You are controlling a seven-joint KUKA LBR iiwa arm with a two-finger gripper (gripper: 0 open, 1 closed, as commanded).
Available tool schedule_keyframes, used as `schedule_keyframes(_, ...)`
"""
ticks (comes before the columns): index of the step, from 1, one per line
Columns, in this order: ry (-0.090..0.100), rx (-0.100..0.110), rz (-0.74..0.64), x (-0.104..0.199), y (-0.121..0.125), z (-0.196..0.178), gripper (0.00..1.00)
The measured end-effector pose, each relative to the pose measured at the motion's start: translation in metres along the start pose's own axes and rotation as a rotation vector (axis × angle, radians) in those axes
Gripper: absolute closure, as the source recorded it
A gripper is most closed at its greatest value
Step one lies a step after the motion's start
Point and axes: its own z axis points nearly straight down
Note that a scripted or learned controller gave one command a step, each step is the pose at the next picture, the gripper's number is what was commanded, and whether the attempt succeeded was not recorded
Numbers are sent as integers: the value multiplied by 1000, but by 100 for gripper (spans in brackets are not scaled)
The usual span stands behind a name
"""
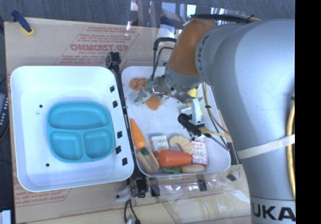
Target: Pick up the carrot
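Note:
The carrot [137, 134] is a slender orange cone lying against the left wall of the right bin [131, 75], tip pointing to the far side. My gripper [147, 94] hangs over the far left part of the same bin, well beyond the carrot and apart from it. A small orange piece [153, 103] lies right under the gripper and an orange ring-shaped piece [136, 84] sits just left of it. The grey arm hides much of the bin's right side.
Toy food crowds the near end of the right bin: a red-orange piece [174, 158], a tan ring [179, 142], small printed packets [159, 142], and a beige stick [147, 159]. The left bin [25, 82] holds a blue divided tray [80, 130].

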Motion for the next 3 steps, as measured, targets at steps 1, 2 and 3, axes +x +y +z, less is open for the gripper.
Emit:
schedule_keyframes(1, 0, 3, -4, 0, 0, -10, 100)
schedule_keyframes(2, -7, -10, -103, -85, -9, -150, 100)
schedule_keyframes(3, 0, 0, -106, -82, -11, -144, 0)
